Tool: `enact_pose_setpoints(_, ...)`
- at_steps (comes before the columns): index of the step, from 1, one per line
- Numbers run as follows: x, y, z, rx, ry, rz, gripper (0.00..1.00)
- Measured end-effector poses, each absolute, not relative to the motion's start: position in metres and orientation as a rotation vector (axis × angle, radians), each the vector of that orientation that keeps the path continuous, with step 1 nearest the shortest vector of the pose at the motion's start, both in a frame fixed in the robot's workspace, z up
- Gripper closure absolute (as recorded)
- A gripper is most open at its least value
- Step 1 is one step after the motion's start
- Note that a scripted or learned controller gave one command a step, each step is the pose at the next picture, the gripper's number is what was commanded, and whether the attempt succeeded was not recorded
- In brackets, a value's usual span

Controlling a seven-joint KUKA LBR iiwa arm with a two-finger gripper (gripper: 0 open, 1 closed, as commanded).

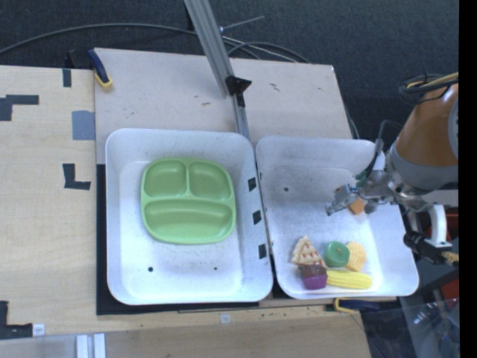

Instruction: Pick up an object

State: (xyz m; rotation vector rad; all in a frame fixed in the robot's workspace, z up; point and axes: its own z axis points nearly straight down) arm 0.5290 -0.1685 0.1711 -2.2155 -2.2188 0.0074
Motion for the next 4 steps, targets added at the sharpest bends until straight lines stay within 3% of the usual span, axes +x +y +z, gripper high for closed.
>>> enact_pose_setpoints(2,0.536,-0.174,0.089,-2.220,-2.223,0.002,0.00)
enact_pose_setpoints(3,0.536,-0.173,0.099,-2.218,-2.224,0.002,1.00)
enact_pose_setpoints(4,0.541,-0.178,0.160,-2.223,-2.226,-0.003,1.00)
